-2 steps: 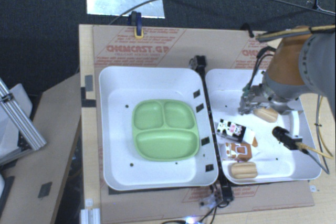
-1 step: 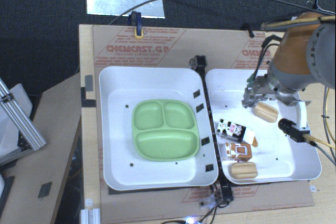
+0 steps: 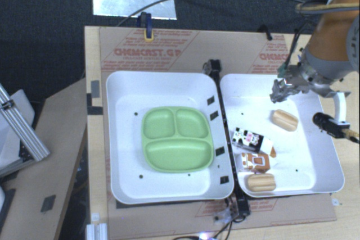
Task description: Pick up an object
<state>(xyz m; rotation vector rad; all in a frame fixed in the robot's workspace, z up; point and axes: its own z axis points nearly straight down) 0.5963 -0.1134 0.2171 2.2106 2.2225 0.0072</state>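
The desk (image 3: 169,48) carries 2 shallow white bins side by side on a brown board printed with red lettering. The left bin (image 3: 121,98) holds a green divided plate (image 3: 178,139) with 3 compartments, lying flat near its middle. The right bin (image 3: 320,168) holds the loose things. The grey arm with its orange band (image 3: 332,31) reaches in from the right, over the bin's far right corner. The gripper (image 3: 279,90) hangs over the far part of the right bin; I cannot tell how far apart the jaws stand, and nothing shows between them. A tan bread roll (image 3: 285,120) lies just below and slightly right of the jaws, apart from them. A second tan roll (image 3: 261,182) rests near the bin's near wall. A black-and-white patterned box (image 3: 248,138) sits close to the dividing wall, with a brown printed packet (image 3: 256,162) just beside it, between box and second roll
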